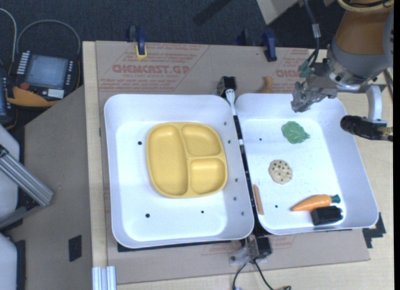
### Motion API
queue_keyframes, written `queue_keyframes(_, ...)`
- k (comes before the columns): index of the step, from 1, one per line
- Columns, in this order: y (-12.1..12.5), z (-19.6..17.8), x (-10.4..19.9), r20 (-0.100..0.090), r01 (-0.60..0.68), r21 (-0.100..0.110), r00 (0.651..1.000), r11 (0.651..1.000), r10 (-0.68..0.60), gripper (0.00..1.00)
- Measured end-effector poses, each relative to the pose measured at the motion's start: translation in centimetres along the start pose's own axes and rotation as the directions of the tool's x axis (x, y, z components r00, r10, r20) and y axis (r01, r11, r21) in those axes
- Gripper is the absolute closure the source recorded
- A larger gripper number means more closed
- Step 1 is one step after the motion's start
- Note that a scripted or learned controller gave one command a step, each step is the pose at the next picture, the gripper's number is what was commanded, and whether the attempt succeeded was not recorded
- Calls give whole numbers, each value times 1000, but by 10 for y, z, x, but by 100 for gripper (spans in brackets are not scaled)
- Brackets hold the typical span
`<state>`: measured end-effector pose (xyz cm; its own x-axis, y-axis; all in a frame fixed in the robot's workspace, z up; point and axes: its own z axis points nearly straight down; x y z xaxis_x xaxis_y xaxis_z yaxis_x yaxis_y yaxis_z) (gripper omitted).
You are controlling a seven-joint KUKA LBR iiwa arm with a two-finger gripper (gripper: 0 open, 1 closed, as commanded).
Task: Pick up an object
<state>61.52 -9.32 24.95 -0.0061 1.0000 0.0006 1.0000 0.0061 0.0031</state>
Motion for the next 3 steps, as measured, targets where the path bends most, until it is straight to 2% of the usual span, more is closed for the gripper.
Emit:
queue_keyframes(1, 1, 12, 53, -1, -1, 6, 1000, 1000, 1, 100)
queue_keyframes(2, 14, 24, 112, -1, 0, 2, 1000, 1000, 0, 100)
queue_keyframes(3, 26, 14, 164, 0, -1, -1, 1000, 1000, 1, 100)
